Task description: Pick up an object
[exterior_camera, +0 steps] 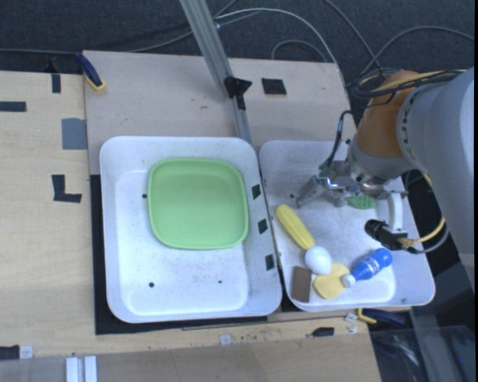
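The bench (167, 106) carried 2 shallow white bins side by side. The left bin (127, 237) was the larger of the pair in view, and a square green plate (197, 203) lay flat in its upper half.

The grey arm (442, 126) came in from the right, its orange band (378, 126) sitting above the wrist, and reached down over the upper part of the right bin (283, 161). The gripper (334, 185) hung low over that bin's floor; how far its fingers were parted could not be told from this angle, nor whether they had hold of anything. A small green object (362, 202) lay just beside the gripper, partly hidden under the wrist.

The loose items sat in the lower half of the right bin. A yellow corn cob (295, 226) lay on a slant near the bin's left wall. Below it a white egg (318, 259) touched a yellow piece (330, 283), with a brown block (301, 283) just to the left. A blue bottle with a white cap (367, 266) lay on its side to the right of the egg.
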Motion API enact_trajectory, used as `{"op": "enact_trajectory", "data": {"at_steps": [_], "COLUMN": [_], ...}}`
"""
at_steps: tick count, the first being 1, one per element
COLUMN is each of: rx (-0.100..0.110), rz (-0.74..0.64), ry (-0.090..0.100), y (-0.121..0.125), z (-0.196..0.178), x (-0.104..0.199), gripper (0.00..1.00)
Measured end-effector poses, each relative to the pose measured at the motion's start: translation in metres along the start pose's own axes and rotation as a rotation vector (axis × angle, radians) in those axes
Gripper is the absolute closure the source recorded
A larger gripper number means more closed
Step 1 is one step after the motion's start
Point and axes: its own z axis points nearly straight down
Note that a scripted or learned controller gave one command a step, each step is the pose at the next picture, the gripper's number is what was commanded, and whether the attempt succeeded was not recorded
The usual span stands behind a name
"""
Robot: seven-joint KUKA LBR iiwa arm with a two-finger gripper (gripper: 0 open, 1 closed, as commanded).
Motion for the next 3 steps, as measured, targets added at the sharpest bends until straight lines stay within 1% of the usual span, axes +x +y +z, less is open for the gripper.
{"op": "enact_trajectory", "data": {"at_steps": [1,2,3], "rx": [-0.004,-0.004,-0.005], "rz": [0.000,0.000,0.001], "ry": [-0.001,0.000,0.000], "y": [0.001,0.004,0.001], "z": [-0.013,-0.061,-0.113], "x": [0.000,0.009,0.000], "gripper": [1.00,1.00,1.00]}}
